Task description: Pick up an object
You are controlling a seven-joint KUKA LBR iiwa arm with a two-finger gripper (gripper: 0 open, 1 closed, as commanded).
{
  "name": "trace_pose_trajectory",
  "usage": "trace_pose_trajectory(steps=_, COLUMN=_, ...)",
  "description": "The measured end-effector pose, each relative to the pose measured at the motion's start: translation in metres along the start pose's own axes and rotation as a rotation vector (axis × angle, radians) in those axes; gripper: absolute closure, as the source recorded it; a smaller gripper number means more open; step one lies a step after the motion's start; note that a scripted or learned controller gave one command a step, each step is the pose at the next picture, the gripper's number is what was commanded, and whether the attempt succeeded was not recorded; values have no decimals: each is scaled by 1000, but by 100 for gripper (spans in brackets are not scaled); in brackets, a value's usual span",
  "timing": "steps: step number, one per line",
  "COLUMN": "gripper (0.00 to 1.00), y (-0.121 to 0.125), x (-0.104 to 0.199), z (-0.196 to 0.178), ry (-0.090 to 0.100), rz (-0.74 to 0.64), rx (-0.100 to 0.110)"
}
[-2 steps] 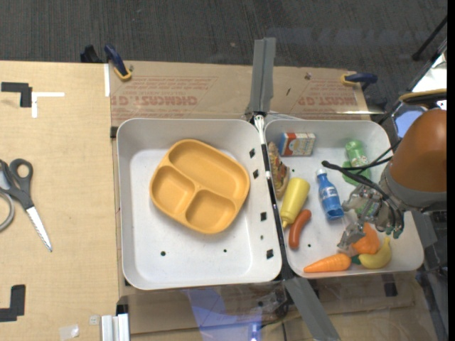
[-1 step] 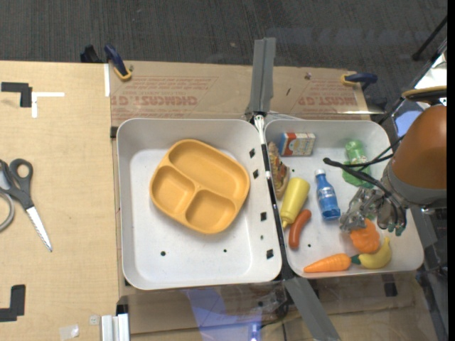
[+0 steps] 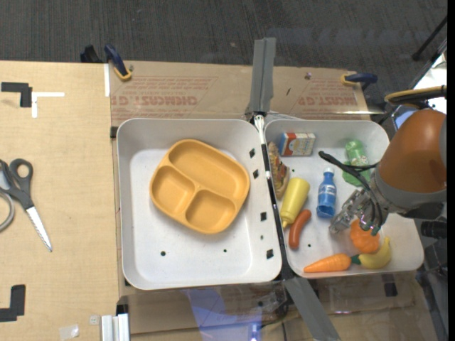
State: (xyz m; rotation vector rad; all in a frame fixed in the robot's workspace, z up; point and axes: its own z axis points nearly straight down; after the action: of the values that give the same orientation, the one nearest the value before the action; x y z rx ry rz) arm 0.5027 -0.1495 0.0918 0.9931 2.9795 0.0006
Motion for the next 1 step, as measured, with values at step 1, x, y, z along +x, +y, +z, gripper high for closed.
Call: trace_pose_trajectory(steps=1, gripper=100, y=58, x=44, z=-106, ry=-1, rz=13, rx=0)
